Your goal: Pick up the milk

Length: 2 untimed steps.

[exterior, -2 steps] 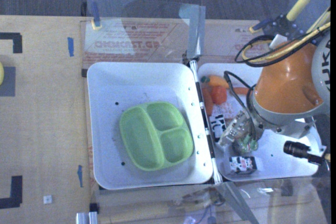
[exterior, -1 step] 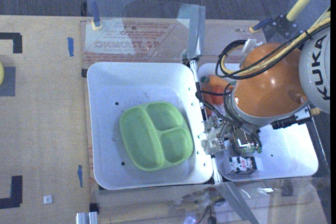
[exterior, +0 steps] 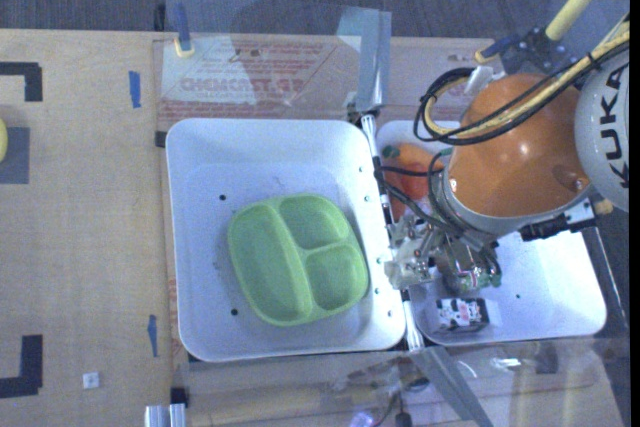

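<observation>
Two shallow white bins sit side by side on a wooden worktop (exterior: 80, 245), an arrangement that gives the robot one tray to draw from and another to fill. Reaching in from the right, the grey KUKA arm (exterior: 520, 150) leans low over the right bin (exterior: 560, 305), its orange band hiding much of that tray, a posture that suggests a descent toward something near the bin's left wall. Most of the left bin (exterior: 200, 165) is taken up by a green divided plate (exterior: 298, 258), lying flat with its three compartments bare, probably the place where picked items are meant to go. Below the wrist, the gripper (exterior: 425, 260) hangs just beside the wall between the two bins; wiring and metal parts crowd the jaws, and whether they stand open or closed cannot be told from this angle. Near the front edge of the right bin, just below the gripper, lies a small dark-and-white carton (exterior: 462, 313), judged to be the milk, though its label is too small to read; it lies apart from the gripper, so the pick appears not yet made. An orange object (exterior: 405, 155) peeks out at the bin's back corner, half covered by the arm.
</observation>
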### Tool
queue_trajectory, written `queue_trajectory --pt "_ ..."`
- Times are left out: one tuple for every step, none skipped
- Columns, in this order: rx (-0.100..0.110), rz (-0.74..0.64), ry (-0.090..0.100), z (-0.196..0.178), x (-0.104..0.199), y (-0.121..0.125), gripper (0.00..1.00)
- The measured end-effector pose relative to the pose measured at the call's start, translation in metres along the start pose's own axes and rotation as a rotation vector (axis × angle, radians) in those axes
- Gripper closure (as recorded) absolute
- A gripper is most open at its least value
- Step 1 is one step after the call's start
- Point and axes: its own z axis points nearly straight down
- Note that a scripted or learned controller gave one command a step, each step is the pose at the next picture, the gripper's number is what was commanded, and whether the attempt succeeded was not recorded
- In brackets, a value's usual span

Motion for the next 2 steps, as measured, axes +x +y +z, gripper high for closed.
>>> queue_trajectory --pt "-0.002 0.002 -0.007 -0.011 -0.002 0.001 1.00" --pt "-0.004 0.004 -0.015 -0.021 -0.004 0.001 1.00"
